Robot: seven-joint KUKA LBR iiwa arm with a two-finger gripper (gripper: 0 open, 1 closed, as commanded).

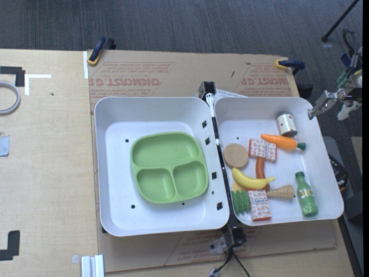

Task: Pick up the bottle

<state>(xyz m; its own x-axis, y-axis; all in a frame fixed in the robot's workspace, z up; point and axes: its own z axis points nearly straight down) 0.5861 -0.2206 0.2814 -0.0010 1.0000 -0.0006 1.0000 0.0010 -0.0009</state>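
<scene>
From above, the green bottle (306, 194) lies flat near the right bin (323, 133)'s front corner, clear of the banana (252, 180), while the gripper (330, 101), its opening impossible to tell, hangs well apart beyond the far rim.

**Waiting off at the right**

I am hanging at the far right of the camera view, with very little of me reaching into the picture. My gripper (319, 107) is pointing leftward at a slight downward slant, its thin metal tip showing pale and grey. Behind it, my wrist parts are trailing off toward the right edge in a cluster of light pieces and wiring. I am holding nothing between my 2 fingers, and I am not touching anything. At this size, how far apart they are standing is not showing clearly.
</scene>
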